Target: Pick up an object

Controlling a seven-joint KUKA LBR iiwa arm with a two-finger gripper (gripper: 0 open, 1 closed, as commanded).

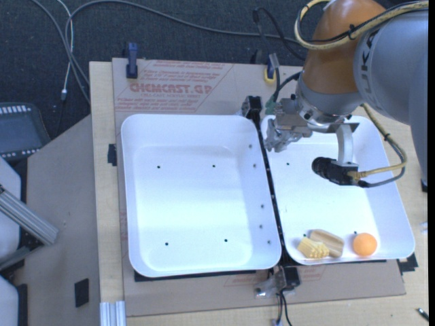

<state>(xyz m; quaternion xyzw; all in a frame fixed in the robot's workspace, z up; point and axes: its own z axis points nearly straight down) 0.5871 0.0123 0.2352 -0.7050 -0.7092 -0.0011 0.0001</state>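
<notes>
In the right bin [380,202], near its front edge, lie three objects. A yellow ridged piece [313,249] rests against a tan oblong piece [329,238], and an orange ball [366,244] sits a little to their right. My gripper [279,136] hangs over the bin's far left corner, close to the divide between the bins and well away from all three objects. Nothing shows in its grasp.
The left bin [197,195] lies beside the right one. A black part with a cable [334,170] hangs from the arm over the middle of the right bin. The large grey and orange arm [340,39] covers the bin's far right side.
</notes>
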